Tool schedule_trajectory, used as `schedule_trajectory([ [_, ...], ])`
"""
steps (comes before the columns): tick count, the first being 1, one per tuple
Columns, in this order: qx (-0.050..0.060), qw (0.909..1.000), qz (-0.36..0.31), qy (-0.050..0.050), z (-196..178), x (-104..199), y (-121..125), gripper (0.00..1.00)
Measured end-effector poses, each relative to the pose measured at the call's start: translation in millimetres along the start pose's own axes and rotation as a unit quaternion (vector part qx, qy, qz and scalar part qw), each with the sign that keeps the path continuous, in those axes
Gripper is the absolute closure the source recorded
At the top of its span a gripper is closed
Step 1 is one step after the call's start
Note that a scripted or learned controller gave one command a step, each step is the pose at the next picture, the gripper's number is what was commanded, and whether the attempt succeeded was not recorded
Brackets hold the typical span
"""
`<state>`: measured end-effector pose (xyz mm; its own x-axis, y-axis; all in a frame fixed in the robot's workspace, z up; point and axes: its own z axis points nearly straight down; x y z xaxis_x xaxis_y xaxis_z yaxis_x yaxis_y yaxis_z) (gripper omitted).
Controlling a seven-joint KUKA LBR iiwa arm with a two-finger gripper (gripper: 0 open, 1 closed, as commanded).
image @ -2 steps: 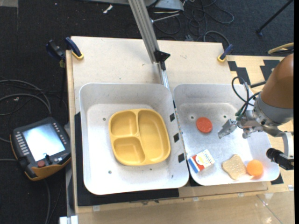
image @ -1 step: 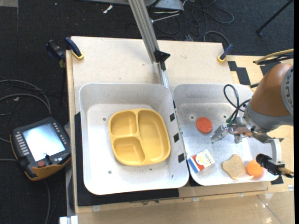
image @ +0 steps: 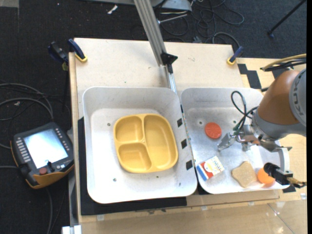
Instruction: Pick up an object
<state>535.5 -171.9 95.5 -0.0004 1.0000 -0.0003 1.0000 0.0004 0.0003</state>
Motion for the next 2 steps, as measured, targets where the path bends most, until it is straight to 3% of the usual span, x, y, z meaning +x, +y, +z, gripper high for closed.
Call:
schedule_trajectory([
  [1, -0.001, 1.0, 0.0, 0.0, -11, 0, 1, 1.0],
  [2, -0.003, 1.0, -0.001, -0.001, -74, 1, 1, 1.0],
])
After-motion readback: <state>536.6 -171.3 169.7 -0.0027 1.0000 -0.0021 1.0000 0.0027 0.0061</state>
